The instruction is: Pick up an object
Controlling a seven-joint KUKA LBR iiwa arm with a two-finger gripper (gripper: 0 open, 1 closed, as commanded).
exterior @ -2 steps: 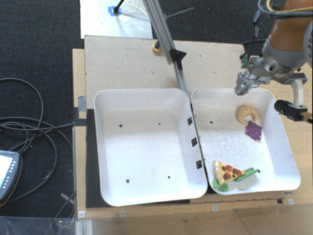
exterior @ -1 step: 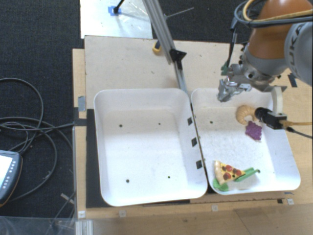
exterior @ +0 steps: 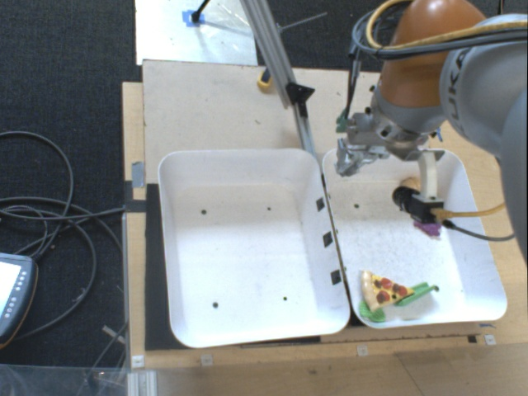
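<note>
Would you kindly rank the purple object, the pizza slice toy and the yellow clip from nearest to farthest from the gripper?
From the gripper:
1. Purple object, right bin, just beyond the arm's black fitting.
2. Yellow clip, on the board behind the bins.
3. Pizza slice toy, right bin's front edge.

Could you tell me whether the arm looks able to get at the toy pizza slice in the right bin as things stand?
Probably yes: the pizza slice lies uncovered near the right bin's front edge, and nothing stands between it and the pincer.

Count: two shallow white plastic bins, left one (exterior: 247, 246) mid-frame, right one (exterior: 462, 246) at right. One toy pizza slice with red toppings (exterior: 384, 288), one green plastic piece (exterior: 406, 297) touching it, lower right. One small purple object (exterior: 429, 228), right. One grey arm (exterior: 487, 81), one gripper (exterior: 348, 162).
</note>
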